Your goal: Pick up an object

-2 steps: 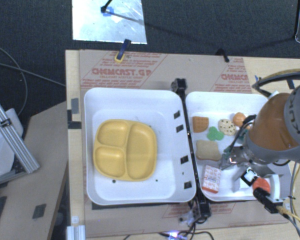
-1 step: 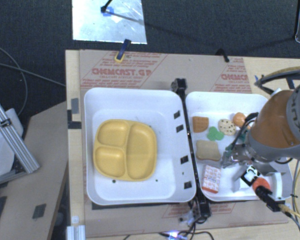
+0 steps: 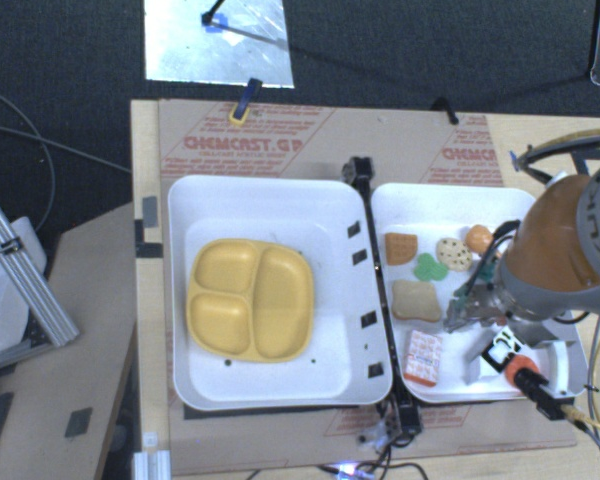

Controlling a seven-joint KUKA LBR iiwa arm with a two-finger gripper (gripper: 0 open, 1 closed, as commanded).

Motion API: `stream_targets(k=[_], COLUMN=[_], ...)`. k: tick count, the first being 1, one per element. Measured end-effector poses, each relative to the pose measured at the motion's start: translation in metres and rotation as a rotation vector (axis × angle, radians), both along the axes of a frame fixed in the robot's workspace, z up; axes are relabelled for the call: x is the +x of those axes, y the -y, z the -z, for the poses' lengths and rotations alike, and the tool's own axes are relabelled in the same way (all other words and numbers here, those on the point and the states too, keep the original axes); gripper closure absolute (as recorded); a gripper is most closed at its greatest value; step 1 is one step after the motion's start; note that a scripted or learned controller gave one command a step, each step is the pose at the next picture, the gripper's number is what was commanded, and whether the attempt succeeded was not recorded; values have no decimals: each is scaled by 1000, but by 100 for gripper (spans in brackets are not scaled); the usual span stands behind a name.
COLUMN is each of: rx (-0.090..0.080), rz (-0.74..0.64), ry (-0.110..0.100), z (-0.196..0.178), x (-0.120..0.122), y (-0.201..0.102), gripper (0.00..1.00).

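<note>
Two white bins sit side by side on the bench (image 3: pixel 310 133), which is covered by a brown sheet with red print. The left bin (image 3: pixel 270 190) holds one yellow divided plate (image 3: pixel 250 298) with three compartments and rounded corners, lying flat at the bin's middle.

The right bin (image 3: pixel 450 194) holds the loose items. At the far side, left to right:
- An orange-brown square piece (image 3: pixel 401 247).
- A small green lump (image 3: pixel 430 267), slightly nearer than the rest of the row.
- A round pale cookie with dark specks (image 3: pixel 453 254), touching or just beside the green lump.
- An orange ball (image 3: pixel 478 238) just right of the cookie.

In the middle of the bin is a tan slab (image 3: pixel 417 300). It is flat with soft corners and a dull matte surface, and sits just near of the green lump. At the near left is a flat red-and-white packet (image 3: pixel 423 356), slightly tilted and close to the wall between the bins.

The grey arm (image 3: pixel 555 243) comes in from the right over the right bin, its orange band wide in the view. The end effector (image 3: pixel 467 306) is low, just right of the tan slab and at or almost at its right edge. I cannot tell whether they touch, or whether the end effector is apart or together, since it is dark and seen from above. Nothing is seen gripped in it.
</note>
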State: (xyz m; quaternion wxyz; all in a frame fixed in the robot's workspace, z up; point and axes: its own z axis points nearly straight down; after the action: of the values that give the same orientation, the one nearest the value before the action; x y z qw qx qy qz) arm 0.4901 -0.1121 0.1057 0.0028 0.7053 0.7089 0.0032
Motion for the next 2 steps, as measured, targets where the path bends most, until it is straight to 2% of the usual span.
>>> stream_targets(k=[1, 2], rx=[1, 1], rz=[-2, -1], ry=[-5, -3], z=[-21, -30], x=[-2, -1], y=[-29, -28], gripper=[100, 100])
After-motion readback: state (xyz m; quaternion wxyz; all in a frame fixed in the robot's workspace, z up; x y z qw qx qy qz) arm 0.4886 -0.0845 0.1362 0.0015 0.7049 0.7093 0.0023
